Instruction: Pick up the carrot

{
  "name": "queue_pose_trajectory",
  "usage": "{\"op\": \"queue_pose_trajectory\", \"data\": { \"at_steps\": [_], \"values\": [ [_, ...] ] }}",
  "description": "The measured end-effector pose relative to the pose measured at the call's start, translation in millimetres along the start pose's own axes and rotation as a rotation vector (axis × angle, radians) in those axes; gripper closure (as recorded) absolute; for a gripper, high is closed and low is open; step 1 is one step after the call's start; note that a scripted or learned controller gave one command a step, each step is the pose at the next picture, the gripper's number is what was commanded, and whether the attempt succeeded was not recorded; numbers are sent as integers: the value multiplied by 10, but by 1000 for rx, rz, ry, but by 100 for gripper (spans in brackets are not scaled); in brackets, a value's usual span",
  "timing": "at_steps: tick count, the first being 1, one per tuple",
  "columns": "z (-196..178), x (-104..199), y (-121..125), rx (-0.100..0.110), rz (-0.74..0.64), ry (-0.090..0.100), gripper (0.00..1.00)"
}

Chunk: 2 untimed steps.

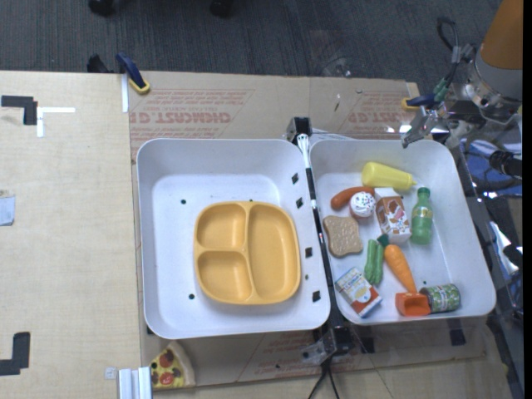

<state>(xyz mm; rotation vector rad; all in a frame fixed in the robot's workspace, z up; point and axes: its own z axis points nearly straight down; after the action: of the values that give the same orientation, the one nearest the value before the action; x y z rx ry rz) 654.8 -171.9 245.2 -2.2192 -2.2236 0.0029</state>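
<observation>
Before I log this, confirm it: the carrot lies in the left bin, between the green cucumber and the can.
Wrong on the bin. The carrot lies in the right bin, as the camera view shows; the left bin holds the yellow plate. The rest stands: it lies between the cucumber and the can.

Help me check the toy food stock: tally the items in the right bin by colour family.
Orange or red: 4 (carrot, hot dog, orange cup, red-and-white pouch)
Green: 3 (bottle, pickle, can)
Yellow: 1 (mustard-coloured bottle)
Brown: 1 (bread slice)
White: 2 (cupcake, carton)
Total: 11
</observation>
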Motion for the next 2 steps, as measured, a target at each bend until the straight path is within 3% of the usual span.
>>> {"op": "queue_pose_trajectory", "data": {
  "at_steps": [1, 2],
  "values": [
    [1001, 749, -372, 1, 43, 0, 0],
    [1259, 621, -873, -40, -131, -7, 0]
  ]
}}
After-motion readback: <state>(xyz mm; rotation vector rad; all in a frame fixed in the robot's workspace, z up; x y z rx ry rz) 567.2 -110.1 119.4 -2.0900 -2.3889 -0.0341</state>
